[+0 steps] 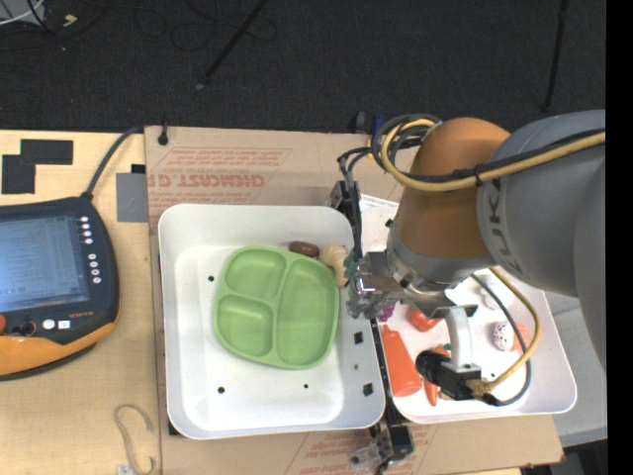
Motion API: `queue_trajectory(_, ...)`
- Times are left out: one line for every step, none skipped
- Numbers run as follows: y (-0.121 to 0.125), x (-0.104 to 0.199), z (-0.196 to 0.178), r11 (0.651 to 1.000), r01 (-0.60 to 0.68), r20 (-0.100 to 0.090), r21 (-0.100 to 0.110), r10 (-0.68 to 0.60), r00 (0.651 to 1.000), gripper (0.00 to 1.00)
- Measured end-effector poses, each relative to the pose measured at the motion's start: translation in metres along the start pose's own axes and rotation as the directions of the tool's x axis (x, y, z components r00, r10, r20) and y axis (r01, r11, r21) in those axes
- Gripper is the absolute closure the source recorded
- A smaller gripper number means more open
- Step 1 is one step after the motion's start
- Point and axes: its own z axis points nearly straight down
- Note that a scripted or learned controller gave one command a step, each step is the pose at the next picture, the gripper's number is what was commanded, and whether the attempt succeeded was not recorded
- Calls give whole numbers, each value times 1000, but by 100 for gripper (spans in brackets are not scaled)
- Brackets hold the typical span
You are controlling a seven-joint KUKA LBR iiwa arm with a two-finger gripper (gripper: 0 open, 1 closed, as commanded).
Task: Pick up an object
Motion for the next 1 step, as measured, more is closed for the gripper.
queue_trajectory(-11, -11, -4, 1000, -1, 0, 1, 1, 1000, 100)
